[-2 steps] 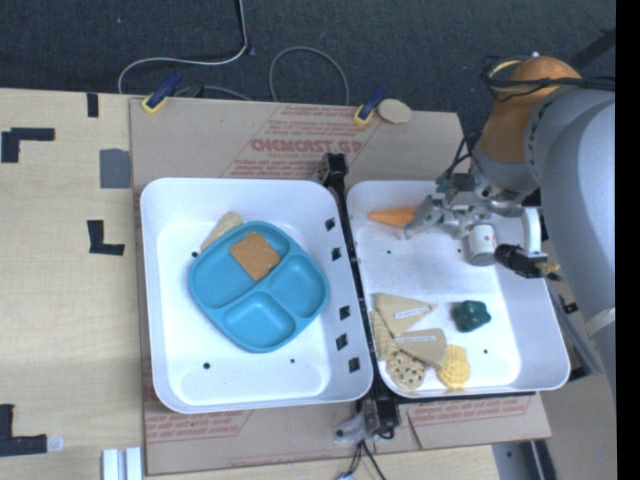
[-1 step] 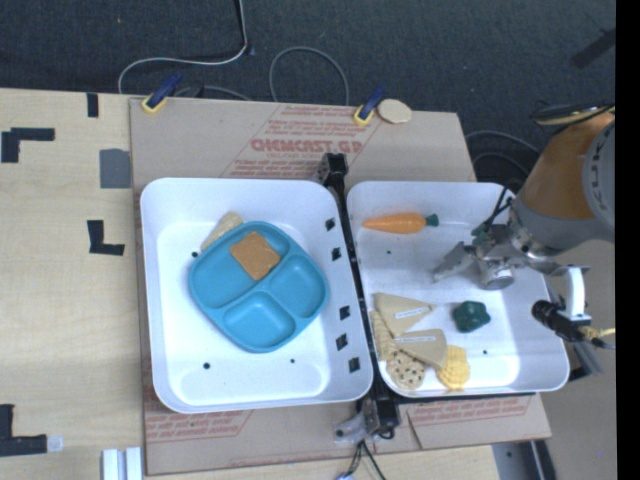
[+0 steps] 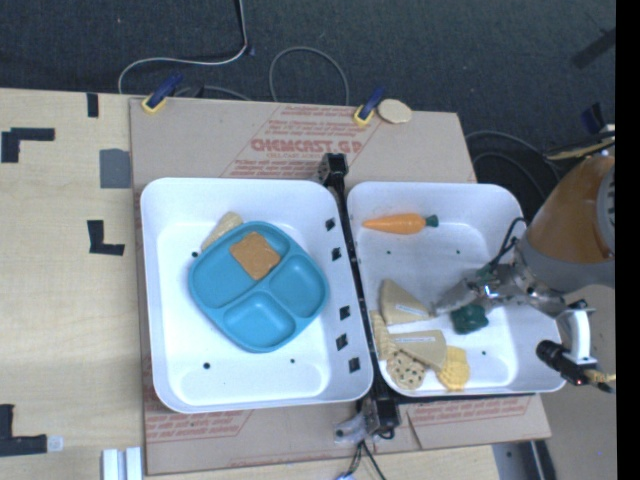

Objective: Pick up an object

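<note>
Green and small, the toy (image 3: pixel 468 319) sits in the right bin (image 3: pixel 500 208), just beside the gripper (image 3: pixel 478 290) on its near side, touching or nearly so. Finger state cannot be told. Cracker pieces (image 3: pixel 412 348) lie leftward.

Your grey arm with the orange band (image 3: pixel 572 213) reaches in from the right, wrist angled down and leftward. Its slim metal two-finger hand (image 3: pixel 452 297) sits low, fingers pointing left; their spread is unclear.
</note>
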Robot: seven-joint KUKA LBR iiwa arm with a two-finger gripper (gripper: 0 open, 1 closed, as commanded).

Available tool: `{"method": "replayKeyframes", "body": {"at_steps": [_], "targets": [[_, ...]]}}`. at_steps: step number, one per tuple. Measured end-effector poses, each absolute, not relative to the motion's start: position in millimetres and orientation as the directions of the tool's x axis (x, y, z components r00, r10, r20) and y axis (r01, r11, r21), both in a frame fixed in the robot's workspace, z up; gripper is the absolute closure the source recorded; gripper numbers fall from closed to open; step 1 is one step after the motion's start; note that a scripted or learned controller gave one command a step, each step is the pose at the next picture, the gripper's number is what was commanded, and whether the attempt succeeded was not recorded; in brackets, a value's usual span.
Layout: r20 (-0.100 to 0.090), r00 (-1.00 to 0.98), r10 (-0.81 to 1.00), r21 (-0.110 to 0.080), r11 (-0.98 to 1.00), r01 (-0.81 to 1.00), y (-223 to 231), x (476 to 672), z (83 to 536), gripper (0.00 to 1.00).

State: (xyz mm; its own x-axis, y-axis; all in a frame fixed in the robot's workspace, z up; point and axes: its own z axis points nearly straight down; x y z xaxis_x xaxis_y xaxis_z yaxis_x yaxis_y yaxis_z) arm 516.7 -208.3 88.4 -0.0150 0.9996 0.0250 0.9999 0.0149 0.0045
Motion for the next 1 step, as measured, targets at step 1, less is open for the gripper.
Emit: {"method": "replayKeyframes", "body": {"at_steps": [1], "targets": [[0.018,-0.014,1.0,0.004,0.014,1.0,-210.5,517.4,99.0,1.0]]}}
